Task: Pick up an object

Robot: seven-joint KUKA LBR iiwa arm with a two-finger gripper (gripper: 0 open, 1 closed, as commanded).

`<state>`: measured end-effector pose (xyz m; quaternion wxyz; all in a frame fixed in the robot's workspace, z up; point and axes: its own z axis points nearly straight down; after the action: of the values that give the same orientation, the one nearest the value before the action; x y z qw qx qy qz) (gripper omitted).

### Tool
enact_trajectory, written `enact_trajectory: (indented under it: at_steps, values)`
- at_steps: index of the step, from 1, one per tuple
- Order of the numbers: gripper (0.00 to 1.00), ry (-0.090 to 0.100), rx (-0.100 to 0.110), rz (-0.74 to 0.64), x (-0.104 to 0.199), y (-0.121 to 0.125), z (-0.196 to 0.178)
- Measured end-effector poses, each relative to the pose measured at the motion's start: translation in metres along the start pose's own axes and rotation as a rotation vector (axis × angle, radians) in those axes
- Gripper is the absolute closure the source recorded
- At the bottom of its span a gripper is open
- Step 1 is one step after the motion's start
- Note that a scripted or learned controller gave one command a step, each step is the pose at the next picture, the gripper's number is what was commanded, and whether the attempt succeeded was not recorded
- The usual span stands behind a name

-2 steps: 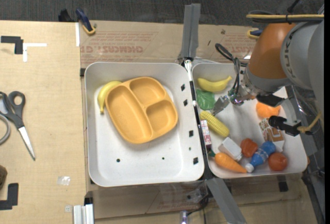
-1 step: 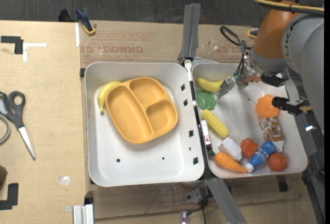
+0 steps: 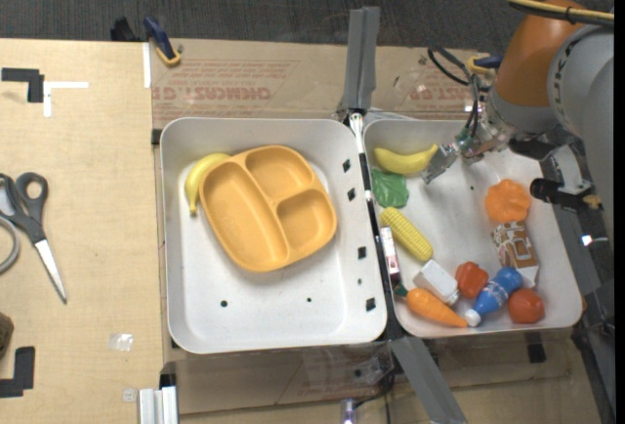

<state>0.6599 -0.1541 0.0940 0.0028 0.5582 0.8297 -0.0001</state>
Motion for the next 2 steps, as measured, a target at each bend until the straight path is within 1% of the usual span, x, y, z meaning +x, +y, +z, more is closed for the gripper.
enact_trajectory:
  at_steps: [1, 2]
  values:
    - [0.00, 0.003, 0.002, 0.040, 0.048, 0.019, 0.001]
    - [0.00, 0.003, 0.003, -0.012, 0.022, -0.051, 0.001]
